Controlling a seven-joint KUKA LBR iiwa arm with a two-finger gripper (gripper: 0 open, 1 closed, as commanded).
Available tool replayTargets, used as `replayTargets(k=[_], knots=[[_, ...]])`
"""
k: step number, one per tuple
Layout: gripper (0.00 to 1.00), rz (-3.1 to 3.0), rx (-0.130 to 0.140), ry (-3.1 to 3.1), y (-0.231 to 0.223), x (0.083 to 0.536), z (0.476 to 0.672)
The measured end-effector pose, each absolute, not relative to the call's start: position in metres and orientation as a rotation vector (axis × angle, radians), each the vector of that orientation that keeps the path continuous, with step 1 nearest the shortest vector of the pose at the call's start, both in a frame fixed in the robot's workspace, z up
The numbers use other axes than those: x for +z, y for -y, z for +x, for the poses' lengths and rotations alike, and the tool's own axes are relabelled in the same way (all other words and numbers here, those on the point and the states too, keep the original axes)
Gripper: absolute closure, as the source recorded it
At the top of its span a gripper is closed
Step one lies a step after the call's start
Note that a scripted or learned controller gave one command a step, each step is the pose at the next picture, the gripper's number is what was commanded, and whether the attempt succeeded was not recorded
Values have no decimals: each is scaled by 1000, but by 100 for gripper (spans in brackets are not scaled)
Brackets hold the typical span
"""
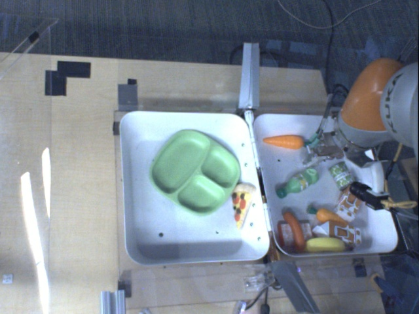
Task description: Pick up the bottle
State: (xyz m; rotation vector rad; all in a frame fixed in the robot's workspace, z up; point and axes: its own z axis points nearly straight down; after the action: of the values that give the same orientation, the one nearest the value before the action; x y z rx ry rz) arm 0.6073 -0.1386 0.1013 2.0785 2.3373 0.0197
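Over right bin [386,237] | arm [376,103] bent, claw [322,148] above bottle [298,182]

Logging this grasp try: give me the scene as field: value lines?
target: green plastic bottle, lying on its side in the right white bin
gripper: two-finger gripper above the bin's far part, apart from the bottle
near gripper: orange toy carrot
left white bin: green divided plate, toy pizza slice
near edge, right bin: yellow toy banana

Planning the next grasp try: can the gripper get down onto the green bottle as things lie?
Probably yes. The bottle lies on its side on bare bin floor, apart from the carrot and can, nothing over it, with the gripper close above.
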Motion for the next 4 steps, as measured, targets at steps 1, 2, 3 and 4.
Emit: replayTargets(k=[1, 2, 3, 4], knots=[[0, 2079, 20, -2338, 139, 101, 607], [0, 1602, 6, -2692, 163, 229, 595], [0, 1529, 8, -2732, 125, 91, 525], [0, 1849, 11, -2517, 91, 91, 584]])
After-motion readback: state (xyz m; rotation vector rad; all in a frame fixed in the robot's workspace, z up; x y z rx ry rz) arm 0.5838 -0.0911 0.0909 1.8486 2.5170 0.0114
